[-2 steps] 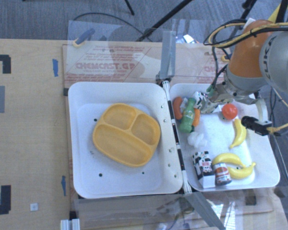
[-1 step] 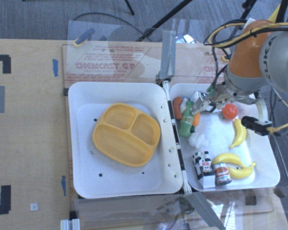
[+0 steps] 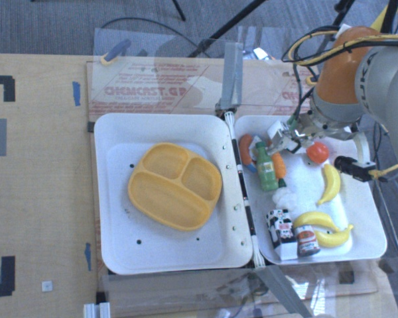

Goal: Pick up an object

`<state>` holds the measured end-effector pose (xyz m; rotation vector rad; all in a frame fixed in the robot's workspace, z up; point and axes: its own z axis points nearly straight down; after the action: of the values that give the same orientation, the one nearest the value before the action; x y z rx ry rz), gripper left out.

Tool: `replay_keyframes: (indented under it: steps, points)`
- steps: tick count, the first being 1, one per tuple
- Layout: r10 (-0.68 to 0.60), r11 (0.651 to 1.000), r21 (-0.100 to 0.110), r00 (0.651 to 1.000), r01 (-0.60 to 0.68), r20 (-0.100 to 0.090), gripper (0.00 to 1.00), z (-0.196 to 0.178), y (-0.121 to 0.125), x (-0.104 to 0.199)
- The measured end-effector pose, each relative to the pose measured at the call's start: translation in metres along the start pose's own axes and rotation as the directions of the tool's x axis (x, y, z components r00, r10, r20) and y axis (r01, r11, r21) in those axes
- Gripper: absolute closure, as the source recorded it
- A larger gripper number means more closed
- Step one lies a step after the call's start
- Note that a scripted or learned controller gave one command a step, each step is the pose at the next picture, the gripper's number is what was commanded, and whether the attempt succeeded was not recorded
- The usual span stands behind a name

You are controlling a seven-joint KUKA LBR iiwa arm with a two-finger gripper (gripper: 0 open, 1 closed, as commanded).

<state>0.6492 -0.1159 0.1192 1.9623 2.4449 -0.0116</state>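
The right bin (image 3: 370, 238) holds several objects. A green bottle (image 3: 265, 175) lies beside an orange carrot (image 3: 280, 167), with a red-orange sausage-like piece (image 3: 245, 149) by the left wall. A red tomato (image 3: 317, 152) sits to the right, above a single banana (image 3: 330, 183). Near the front are more bananas (image 3: 326, 227), a small can (image 3: 308, 242) and a cow-patterned box (image 3: 278, 225). My gripper (image 3: 284, 140) hangs at the bin's back, just above the bottle's top and the carrot, left of the tomato. Nothing visibly hangs from it.
A yellow divided plate (image 3: 174, 185) lies in the left bin (image 3: 113, 132). A metal post (image 3: 231, 78) stands behind the wall between the bins. A clear plastic sheet (image 3: 152, 88) lies behind them. Cables (image 3: 305, 45) loop over the arm's orange band (image 3: 341, 71).
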Motion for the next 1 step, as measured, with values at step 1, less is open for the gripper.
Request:
replay_keyframes:
  steps: [1]
  points:
    - [-0.001, 1.000, -0.008, 1.000, 0.001, 0.006, 1.00, -0.0133, 0.0022, -0.0015]
